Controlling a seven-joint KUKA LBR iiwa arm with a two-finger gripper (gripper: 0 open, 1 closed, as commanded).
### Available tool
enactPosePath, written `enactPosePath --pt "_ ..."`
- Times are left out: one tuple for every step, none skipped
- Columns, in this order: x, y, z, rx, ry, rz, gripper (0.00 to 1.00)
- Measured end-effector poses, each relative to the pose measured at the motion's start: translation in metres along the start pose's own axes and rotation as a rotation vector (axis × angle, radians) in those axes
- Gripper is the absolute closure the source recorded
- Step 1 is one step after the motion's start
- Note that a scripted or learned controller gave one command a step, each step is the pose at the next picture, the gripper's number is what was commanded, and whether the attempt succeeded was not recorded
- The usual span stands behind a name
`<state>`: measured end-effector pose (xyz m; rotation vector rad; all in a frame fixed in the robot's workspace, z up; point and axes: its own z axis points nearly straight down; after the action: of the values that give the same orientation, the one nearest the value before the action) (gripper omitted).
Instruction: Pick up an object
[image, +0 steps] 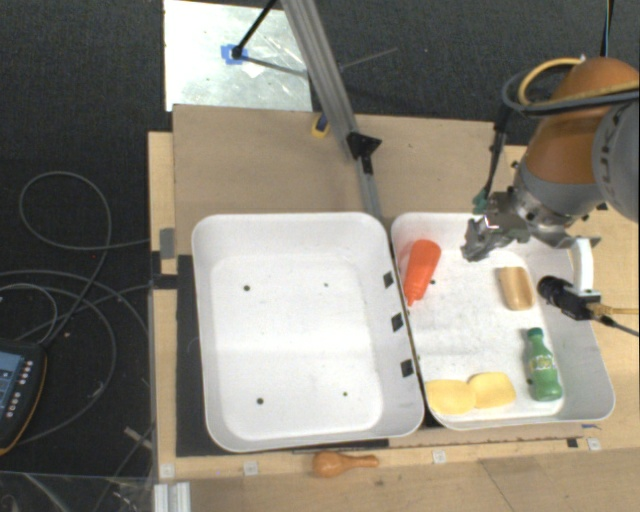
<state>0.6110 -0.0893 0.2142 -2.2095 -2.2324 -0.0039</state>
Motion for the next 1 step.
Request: enactPosePath --pt "0.0575 -0.0116 -0.0073 0.001 0.000 -0.001 1.00"
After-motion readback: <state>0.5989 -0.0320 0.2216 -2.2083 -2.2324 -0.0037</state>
